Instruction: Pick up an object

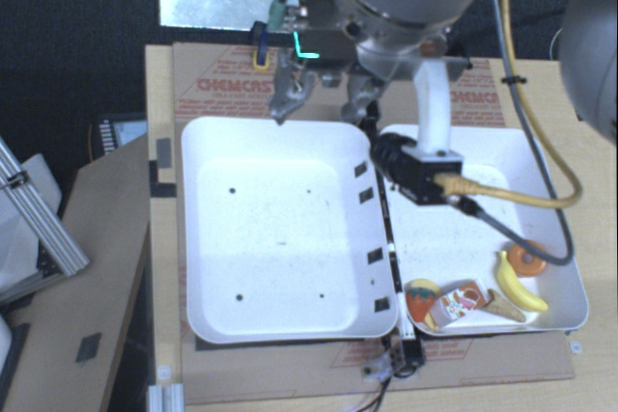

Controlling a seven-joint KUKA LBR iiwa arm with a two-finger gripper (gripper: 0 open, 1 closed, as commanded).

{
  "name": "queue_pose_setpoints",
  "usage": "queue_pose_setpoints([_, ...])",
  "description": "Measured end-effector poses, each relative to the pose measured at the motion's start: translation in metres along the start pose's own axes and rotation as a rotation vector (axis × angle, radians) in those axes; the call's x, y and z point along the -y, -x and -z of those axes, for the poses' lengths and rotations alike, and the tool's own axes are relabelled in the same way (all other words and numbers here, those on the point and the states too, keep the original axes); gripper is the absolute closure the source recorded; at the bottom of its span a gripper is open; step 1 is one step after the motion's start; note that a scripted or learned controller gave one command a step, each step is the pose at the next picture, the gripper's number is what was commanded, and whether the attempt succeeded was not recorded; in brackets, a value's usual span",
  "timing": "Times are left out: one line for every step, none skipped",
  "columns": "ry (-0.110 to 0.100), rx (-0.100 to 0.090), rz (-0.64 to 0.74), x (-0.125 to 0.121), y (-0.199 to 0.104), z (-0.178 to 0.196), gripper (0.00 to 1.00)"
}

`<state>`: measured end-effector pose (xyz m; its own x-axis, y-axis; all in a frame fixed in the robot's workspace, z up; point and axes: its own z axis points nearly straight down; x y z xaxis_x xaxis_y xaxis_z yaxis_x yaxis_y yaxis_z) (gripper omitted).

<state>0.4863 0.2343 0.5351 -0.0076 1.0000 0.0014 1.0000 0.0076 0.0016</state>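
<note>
The arm's bulk cuts off at twelve o'clock. The gripper [323,103] hangs above the left bin's [208,207] far rim, fingers apart, holding nothing. At five o'clock, the right bin's [570,289] corner holds a banana [519,287], tomato [421,299], orange fruit [528,259] and small packet [459,302].

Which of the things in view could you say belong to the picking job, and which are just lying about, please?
Job:
end effector, above the left bin's far rim
banana, right bin
orange fruit
snack packet
tomato-like toy

Lying about:
left bin
right bin
cardboard sheet
aluminium rail
</note>
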Motion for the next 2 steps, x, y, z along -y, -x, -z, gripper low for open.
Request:
queue_pose_setpoints([0.003,-0.002,0.003,0.000,0.000,0.011,1.00])
queue_pose_setpoints([-0.001,0.003,-0.016,-0.011,0.088,-0.004,1.00])
